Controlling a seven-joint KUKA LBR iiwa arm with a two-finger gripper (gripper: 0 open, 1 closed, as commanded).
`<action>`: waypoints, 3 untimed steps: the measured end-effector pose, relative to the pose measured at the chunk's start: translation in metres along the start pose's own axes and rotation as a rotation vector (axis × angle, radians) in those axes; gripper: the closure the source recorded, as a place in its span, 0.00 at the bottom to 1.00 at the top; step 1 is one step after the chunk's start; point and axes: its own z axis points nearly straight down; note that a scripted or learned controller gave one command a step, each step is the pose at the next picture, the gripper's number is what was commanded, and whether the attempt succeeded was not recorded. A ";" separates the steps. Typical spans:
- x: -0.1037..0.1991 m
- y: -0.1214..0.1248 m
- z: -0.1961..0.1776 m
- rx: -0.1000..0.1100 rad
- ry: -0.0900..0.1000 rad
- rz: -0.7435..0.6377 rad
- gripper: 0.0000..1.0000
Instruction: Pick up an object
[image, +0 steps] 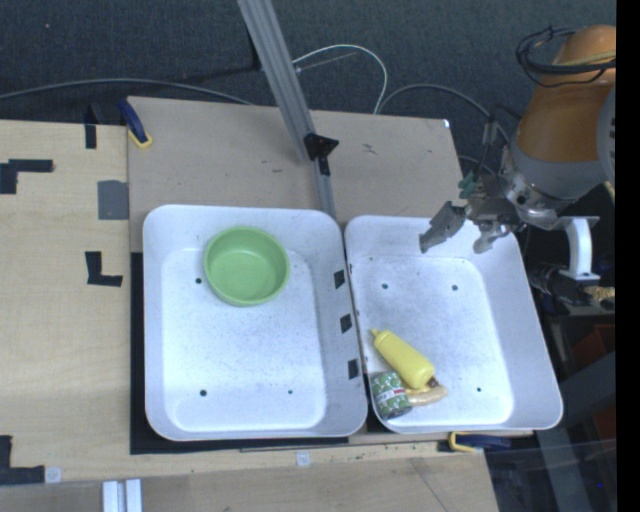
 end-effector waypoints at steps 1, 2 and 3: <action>0.000 0.000 0.000 0.000 0.000 0.000 0.00; 0.000 0.004 0.045 0.005 -0.001 0.001 0.00; 0.004 0.002 0.089 0.005 -0.001 0.001 0.00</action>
